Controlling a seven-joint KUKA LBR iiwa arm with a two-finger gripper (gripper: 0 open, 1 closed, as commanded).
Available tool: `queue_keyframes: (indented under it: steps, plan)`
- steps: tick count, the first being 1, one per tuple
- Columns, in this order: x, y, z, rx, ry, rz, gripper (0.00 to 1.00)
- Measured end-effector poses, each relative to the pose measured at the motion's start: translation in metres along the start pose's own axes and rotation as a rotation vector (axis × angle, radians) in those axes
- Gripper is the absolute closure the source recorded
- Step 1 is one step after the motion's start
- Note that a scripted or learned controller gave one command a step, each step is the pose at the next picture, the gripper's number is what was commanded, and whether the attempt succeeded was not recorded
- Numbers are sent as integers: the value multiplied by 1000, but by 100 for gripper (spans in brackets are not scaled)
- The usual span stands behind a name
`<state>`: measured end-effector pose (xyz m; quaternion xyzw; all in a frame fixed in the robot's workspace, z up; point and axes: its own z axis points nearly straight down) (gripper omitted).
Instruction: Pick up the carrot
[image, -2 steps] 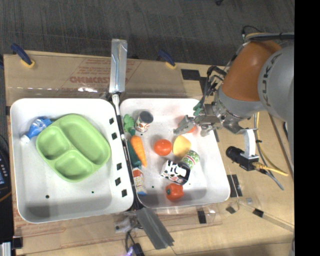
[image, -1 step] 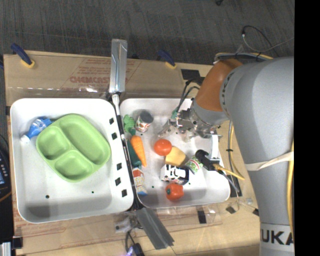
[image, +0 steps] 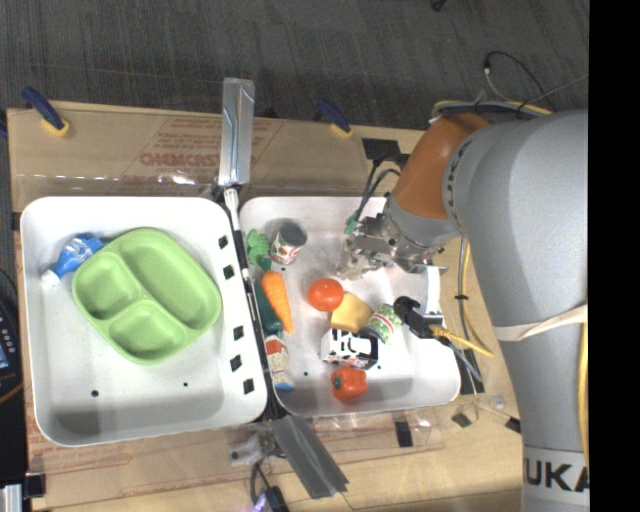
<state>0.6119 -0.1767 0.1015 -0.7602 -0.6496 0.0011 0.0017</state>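
The orange carrot (image: 276, 299) lies along the left wall of the right bin (image: 320, 218), its green top pointing to the back. My gripper (image: 362, 250) hangs over the right part of that bin, well to the right of the carrot and apart from it. Its tip is a small dark cluster seen from above.
A small can (image: 288, 243) lies near the carrot top. A tomato (image: 325, 294), a yellow item (image: 349, 311), a jar (image: 383, 323), a black-and-white pack (image: 347, 346) and a red fruit (image: 348, 383) crowd the right bin. The left bin (image: 60, 400) holds a green divided plate (image: 147, 292) and a blue item (image: 72, 251).
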Motion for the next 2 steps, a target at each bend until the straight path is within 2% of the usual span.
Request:
queue_keyframes:
  steps: [1,2]
  plan:
    - [112,29,-93,-6,1,-167,100]
    - [110,28,-91,-2,-1,-164,0]
